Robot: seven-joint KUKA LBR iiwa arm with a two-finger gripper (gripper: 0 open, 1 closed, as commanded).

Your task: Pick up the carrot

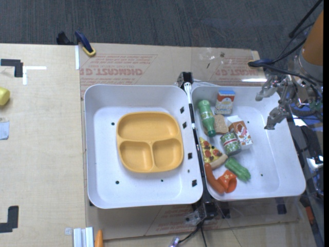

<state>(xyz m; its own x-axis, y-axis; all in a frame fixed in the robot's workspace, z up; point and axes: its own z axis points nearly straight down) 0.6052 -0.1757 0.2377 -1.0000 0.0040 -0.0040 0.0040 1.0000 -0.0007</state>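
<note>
Camera view puts the long orange-red toy carrot [212, 179] in the near-left corner of the right-hand shallow white bin [267, 181]. It lies flat just beside the wall that this bin shares with its neighbour. Its long axis runs close to that wall, slanting a little: the far end sits against the wall and the near end swings out towards the middle of the near edge.

A stubby red-orange toy piece [230, 182] touches its near end on the side away from the wall. A knobbly green toy vegetable [238, 169] lies just beyond that. At the carrot's far end a flat toy pizza slice [211, 153] appears to overlap or touch its tip. Further along the same wall, towards the far edge, are a green-labelled tin can [230, 143] and a green plastic bottle [205, 116].

The grey two-finger gripper [273, 112] hangs over the far-right part of the same bin, well apart from the carrot. Whether the claw is apart or together I cannot tell from this slant, and nothing is seen held in it.

The move therefore turns on a diagonal. The carrot lies across the whole bin from the claw, towards the opposite corner, with bare bin floor between. A grasp would probably have to close across the carrot's short width, near its middle. There the wall crowds one side and the red-orange piece crowds the other.
</note>
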